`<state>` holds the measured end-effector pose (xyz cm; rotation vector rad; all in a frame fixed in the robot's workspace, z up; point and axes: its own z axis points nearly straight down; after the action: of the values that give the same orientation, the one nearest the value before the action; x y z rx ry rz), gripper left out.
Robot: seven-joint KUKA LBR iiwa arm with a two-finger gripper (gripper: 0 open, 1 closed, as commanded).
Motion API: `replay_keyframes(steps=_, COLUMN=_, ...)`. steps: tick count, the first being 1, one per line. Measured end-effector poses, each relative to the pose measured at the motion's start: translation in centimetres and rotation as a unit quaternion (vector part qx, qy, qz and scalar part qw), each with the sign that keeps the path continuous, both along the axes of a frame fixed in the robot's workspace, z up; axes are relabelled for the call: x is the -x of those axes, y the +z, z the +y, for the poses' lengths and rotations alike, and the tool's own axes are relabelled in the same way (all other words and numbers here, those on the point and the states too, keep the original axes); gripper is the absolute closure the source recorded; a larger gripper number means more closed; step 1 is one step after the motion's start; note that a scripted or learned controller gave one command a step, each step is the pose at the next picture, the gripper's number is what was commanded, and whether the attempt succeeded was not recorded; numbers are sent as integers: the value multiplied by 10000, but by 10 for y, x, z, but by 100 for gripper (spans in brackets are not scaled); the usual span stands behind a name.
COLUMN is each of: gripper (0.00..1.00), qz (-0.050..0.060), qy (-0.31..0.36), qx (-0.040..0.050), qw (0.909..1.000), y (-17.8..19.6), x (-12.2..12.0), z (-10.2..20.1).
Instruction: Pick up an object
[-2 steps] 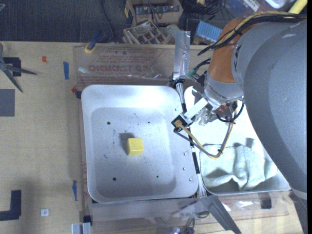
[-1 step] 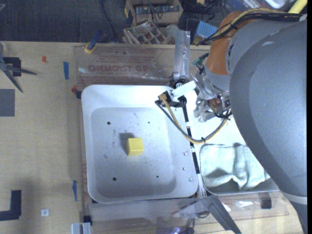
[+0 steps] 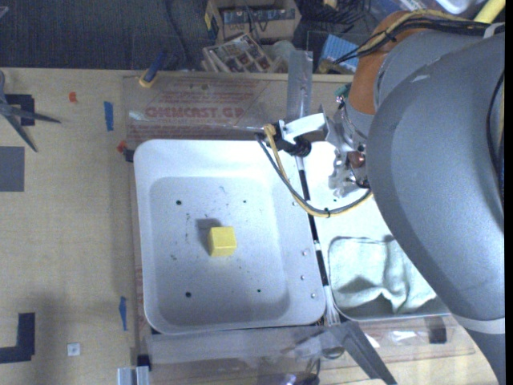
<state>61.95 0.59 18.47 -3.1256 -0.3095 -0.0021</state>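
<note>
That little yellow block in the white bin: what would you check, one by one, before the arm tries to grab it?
1. Target in sight: the yellow block lies in the left bin. Ok.
2. Room around it: nothing touches the block. Ok.
3. Block away from bin walls: it sits near the floor's middle. Ok.
4. Gripper above the block: it is off to the right, by the divide between the bins. Not ok.
5. Gripper ready to take hold: cannot tell.
6. White cloth in the right bin, away from the block. Ok.
</note>
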Motion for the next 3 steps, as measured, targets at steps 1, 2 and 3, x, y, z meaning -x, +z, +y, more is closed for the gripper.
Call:
replay_keyframes(steps=1, gripper=100, qz=-3, qy=-7, qx=1, qw=10000, y=0, x=-40, z=17)
replay_keyframes(steps=2, gripper=100, qz=26, qy=1400, qx=-2, qw=9901, y=0, x=-38, z=14)
replay_keyframes(steps=3, gripper=100, qz=1, qy=361, qx=2, qw=9993, y=0, x=-39, z=32)
